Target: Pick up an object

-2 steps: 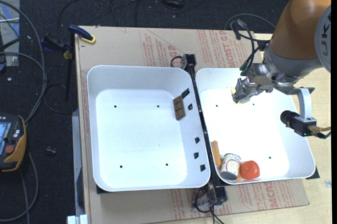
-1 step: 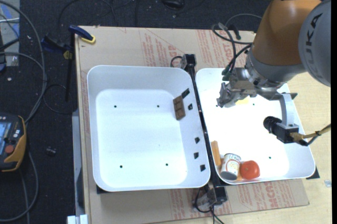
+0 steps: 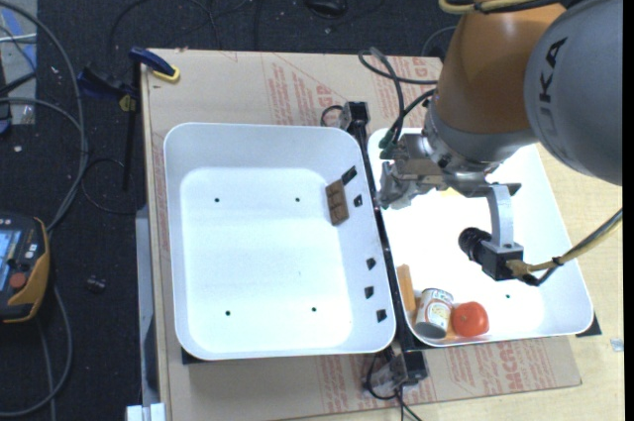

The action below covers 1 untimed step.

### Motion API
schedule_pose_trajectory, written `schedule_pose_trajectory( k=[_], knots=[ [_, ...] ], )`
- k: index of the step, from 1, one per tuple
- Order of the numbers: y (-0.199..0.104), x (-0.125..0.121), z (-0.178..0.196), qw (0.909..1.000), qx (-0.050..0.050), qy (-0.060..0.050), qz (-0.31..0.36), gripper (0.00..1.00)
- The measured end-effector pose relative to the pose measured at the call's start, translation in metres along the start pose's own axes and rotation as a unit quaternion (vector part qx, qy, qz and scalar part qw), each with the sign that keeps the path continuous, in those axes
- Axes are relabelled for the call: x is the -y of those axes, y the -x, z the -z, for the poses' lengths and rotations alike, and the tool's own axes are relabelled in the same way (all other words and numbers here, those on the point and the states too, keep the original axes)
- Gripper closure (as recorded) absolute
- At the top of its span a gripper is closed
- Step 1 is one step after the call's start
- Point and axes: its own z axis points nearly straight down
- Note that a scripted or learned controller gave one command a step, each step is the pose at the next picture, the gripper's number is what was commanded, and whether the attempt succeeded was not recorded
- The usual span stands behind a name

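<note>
L→R. On the table (image 3: 248, 77), the left bin (image 3: 198, 211) carries a small brown chocolate-like bar (image 3: 338, 202) against its right wall, leaning on the slope, long axis approx. top-to-bottom of frame w/ a slight tilt. Small dark marks are seen further down that wall; what they are cannot be told.

In the right bin (image 3: 565, 310) the likely pick targets are bunched in the near-left corner: an orange stick (image 3: 405, 286) lying along the left wall, long axis running up-down in frame, far end pointed away from the near rim; a small can (image 3: 433, 311) on its side or tilted, light end face turned up-left toward the camera, axis approx. diagonal; a red round object (image 3: 471, 319) touching or just beside the can, no evident axis.

The gripper (image 3: 398, 179) hangs over the far-left part of the right bin, near the divider betw. bins, well apart from the cluster. Its state cannot be told — hidden under the wrist; nothing is seen held.

Risks, as judged: items are crowded into a corner, so a descent there could strike the bin wall or rim. The can may roll if nudged across its axis. The red object could be pushed aside rather than enclosed. Two items might be clipped at once and both dropped. A descent at the present spot would likely close on nothing.
</note>
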Motion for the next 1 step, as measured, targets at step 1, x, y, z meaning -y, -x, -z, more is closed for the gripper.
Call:
schedule_pose_trajectory(
  k=[1],
  knots=[
    [-0.0543,0.0081,-0.0027,1.0,0.0,0.0,0.0,1.0]
  ],
)
